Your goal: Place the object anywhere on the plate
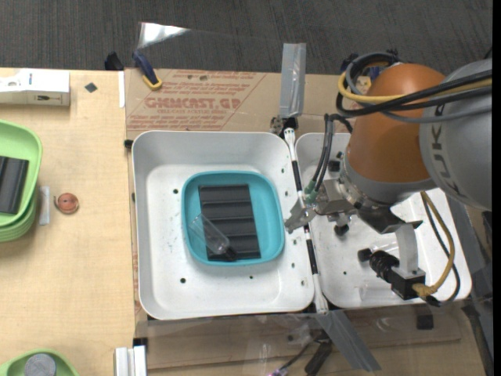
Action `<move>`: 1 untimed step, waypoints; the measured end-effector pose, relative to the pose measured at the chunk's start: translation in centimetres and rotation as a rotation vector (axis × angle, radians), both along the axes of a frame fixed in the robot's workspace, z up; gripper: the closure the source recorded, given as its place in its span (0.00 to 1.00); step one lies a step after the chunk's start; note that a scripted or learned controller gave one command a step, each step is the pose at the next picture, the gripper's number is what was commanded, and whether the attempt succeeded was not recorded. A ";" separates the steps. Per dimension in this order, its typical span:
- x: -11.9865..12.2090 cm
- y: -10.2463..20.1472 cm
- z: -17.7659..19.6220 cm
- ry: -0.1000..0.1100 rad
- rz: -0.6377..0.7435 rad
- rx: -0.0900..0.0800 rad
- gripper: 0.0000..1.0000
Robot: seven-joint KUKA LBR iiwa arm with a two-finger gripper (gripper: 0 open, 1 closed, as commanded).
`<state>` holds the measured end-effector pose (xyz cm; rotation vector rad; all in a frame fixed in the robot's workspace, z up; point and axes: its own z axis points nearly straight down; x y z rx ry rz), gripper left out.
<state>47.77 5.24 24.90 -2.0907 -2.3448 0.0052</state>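
A teal square plate (191,210) lies in the middle of the left white bin (156,276). A black ridged slab (232,208) rests on the plate, and a small clear plastic piece (207,233) lies on the slab's near left corner. My gripper (302,216) hangs under the orange wrist band (391,124), low over the wall between the two bins, just right of the plate. The arm's bulk hides most of it, and I see nothing held in it.
The arm covers much of the right bin (344,284), with black fittings and yellow cables (395,272) hanging over it. A cardboard sheet (203,99) lies behind the bins. On the bench to the left sit a green tray (17,182), a white box (35,88) and a small orange disc (67,203).
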 end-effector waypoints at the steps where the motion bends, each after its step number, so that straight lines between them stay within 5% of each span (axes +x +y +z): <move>1: 0.0 0.0 0.0 0.000 0.000 0.000 0.00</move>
